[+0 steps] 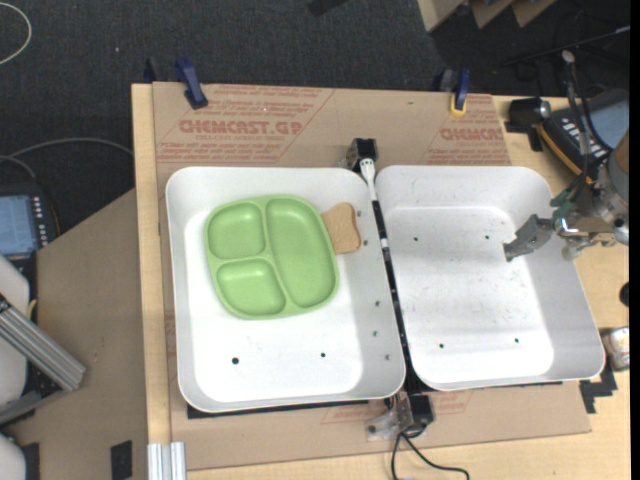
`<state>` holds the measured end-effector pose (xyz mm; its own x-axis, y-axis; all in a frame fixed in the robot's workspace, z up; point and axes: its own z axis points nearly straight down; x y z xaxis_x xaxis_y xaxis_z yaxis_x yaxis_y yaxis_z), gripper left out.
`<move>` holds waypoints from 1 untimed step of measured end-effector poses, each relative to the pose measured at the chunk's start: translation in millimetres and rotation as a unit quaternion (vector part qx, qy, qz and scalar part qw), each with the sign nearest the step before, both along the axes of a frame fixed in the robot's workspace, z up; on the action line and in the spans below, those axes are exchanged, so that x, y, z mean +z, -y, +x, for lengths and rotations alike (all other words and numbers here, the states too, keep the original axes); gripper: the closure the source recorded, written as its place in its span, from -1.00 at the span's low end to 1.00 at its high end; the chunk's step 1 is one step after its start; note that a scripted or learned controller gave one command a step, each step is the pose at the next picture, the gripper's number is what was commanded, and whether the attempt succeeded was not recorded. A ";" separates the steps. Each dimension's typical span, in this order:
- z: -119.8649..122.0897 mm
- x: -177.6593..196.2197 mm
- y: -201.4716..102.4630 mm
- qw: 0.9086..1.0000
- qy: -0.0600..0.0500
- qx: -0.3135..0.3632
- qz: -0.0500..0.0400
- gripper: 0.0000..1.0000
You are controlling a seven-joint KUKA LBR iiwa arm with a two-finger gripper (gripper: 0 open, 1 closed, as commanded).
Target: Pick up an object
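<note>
A green divided plate [270, 256] lies in the left white bin [260, 368], toward its far side. A small tan, toast-like piece [343, 228] rests against the plate's right rim, near the wall between the bins. My gripper [530, 236] hangs over the right side of the right white bin [480, 363], far from both objects. Nothing shows in it. The arm comes in from the right edge of the view.
Both bins sit on a brown cardboard board [300, 118] held by a blue clamp [190, 80] and a yellow clamp [460, 96] at the back. A black bracket [363, 153] sits at the bins' far junction, and cables [410, 438] run at the front.
</note>
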<state>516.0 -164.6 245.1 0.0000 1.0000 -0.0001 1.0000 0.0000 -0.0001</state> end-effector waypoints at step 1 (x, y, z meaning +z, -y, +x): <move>0.7 10.8 0.1 1.000 0.002 0.001 -0.001 1.00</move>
